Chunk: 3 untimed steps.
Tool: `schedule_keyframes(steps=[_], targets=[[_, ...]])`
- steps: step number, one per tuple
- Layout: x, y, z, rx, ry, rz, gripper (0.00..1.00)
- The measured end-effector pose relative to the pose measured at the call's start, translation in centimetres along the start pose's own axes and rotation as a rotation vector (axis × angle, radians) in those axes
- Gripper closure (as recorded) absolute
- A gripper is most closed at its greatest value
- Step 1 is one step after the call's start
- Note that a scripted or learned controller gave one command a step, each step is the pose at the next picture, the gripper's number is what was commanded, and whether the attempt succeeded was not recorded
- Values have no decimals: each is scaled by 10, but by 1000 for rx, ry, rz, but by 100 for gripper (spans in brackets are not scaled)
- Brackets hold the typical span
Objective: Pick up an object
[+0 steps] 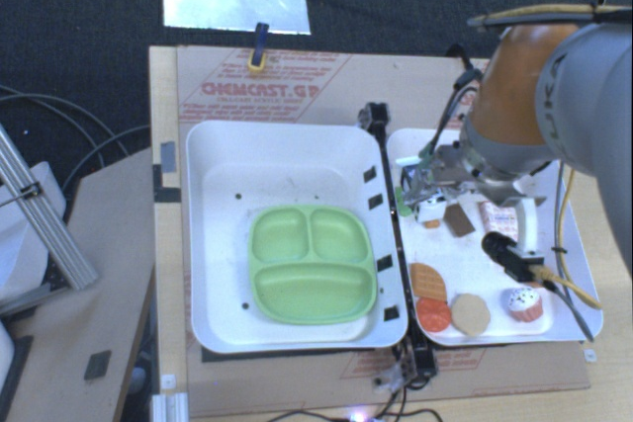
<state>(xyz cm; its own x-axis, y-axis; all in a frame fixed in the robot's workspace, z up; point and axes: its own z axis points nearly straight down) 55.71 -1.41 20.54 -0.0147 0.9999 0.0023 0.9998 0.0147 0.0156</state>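
The gripper (427, 196) is low in the right bin (579, 287), near its top left corner. I cannot tell its state. The foods (452, 303) lie near the front edge. It looks like the reaching step. Next it must close on one thing.

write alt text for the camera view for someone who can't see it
A grey and orange robot arm reaches over the right white bin, which holds small toy foods including a cupcake. The left bin holds a green divided plate.
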Motion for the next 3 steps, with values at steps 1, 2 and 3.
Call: schedule_keyframes(steps=[1, 2, 3], targets=[[-143, -76, 93, 24, -5, 28, 100], [-146, -9, 11, 2, -7, 8, 100], [-88, 16, 92, 17, 0, 5, 100]])
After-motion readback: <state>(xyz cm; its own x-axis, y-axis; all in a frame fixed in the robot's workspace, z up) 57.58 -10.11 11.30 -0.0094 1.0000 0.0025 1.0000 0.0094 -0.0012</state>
